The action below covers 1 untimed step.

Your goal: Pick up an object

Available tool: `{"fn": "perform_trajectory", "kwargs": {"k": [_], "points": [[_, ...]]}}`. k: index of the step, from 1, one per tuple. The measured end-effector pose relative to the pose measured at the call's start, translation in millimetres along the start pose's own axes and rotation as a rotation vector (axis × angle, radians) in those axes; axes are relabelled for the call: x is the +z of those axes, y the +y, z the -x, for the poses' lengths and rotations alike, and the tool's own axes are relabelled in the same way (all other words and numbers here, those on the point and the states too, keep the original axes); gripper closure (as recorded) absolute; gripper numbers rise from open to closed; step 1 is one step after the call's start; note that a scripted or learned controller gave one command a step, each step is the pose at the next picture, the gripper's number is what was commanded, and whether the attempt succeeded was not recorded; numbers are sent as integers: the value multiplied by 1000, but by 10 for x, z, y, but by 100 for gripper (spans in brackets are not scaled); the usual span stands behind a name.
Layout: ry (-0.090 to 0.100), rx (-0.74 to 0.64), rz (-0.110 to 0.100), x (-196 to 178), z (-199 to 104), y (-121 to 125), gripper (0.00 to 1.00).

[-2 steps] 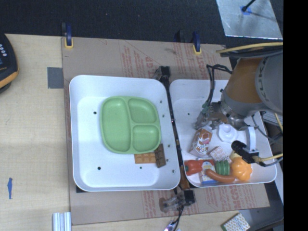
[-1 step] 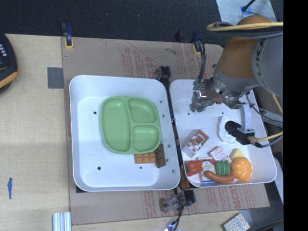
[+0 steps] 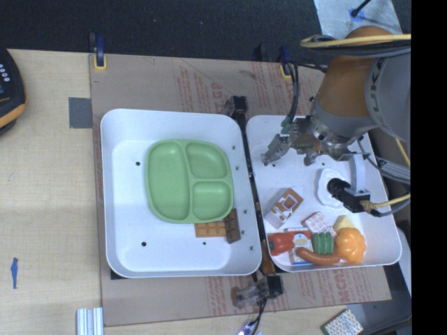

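My gripper (image 3: 274, 150) hangs over the upper left part of the right bin (image 3: 260, 128), its fingers open with nothing between them. Below it in that bin lies a small brown and white carton (image 3: 284, 206). Toward the bin's front sit a red packet (image 3: 288, 241), a small red and white box (image 3: 316, 222), a green toy vegetable (image 3: 323, 243), an orange ball-like fruit (image 3: 351, 245), a yellow piece (image 3: 342, 223) and an orange sausage (image 3: 318, 258). The gripper touches none of them.
The left bin (image 3: 119, 243) holds a green divided plate (image 3: 188, 180), with a tan block (image 3: 209, 230) and a dark brown piece (image 3: 232, 226) at the plate's front edge. The arm's wrist (image 3: 342, 96) and a black and white fitting (image 3: 339, 188) cover the right bin's far right side.
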<state>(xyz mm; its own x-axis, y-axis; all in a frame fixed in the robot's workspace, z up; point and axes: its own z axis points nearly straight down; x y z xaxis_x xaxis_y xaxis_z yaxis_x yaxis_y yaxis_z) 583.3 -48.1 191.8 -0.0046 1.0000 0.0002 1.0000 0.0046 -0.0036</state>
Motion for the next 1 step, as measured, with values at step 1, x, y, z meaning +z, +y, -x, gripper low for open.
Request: {"fn": "perform_trajectory", "kwargs": {"k": [1], "points": [[-1, 3, -5, 8, 173, -578, 0]]}}
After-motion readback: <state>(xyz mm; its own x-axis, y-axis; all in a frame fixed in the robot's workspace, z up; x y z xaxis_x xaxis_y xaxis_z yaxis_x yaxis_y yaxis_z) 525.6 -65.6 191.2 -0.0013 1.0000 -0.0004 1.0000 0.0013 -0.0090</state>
